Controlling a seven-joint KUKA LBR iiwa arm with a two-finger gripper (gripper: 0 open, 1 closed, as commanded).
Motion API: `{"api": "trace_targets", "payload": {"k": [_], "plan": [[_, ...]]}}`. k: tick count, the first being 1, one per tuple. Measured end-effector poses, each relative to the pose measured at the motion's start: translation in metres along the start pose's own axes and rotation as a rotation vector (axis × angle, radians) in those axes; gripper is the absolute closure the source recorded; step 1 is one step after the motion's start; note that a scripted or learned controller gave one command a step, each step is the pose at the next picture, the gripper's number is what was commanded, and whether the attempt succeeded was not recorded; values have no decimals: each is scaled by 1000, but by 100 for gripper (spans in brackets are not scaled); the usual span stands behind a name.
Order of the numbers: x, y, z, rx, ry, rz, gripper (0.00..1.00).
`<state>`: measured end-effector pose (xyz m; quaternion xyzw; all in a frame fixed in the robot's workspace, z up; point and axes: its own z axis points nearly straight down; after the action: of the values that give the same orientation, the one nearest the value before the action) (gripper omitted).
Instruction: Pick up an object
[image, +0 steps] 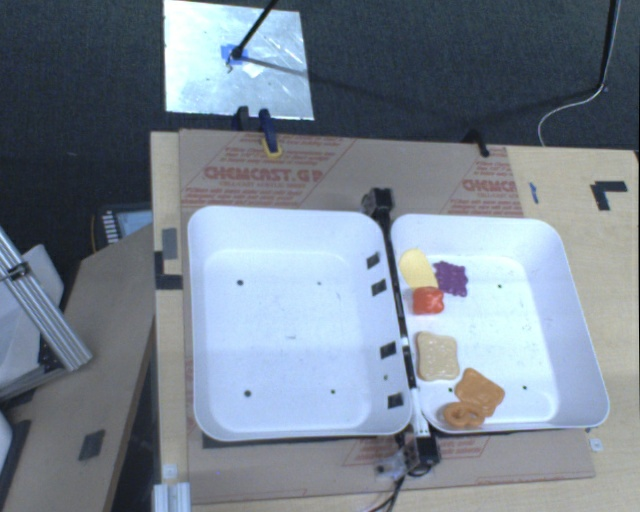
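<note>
Nearest, a tan pretzel-shaped toy (463, 414) touches an orange-brown toy pastry (481, 389) in the right white bin (560, 300) — beige bread slice (437, 356) just beyond.

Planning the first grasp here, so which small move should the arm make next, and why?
Probably bring the arm in over the right bin and hover above the purple piece. All the objects lie along that bin's left side, and the purple one has open floor to its right, while the tan slice and orange pieces crowd together.

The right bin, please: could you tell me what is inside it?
Along the right bin's left side lie a yellow piece, purple grapes, a red piece, toast and two orange-brown pastries. Nothing looks covered.
</note>
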<state>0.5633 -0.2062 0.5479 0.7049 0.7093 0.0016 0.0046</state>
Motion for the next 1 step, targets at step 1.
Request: {"api": "trace_targets", "payload": {"k": [1], "plan": [[83,-43,20,7,7,-5,100]]}}
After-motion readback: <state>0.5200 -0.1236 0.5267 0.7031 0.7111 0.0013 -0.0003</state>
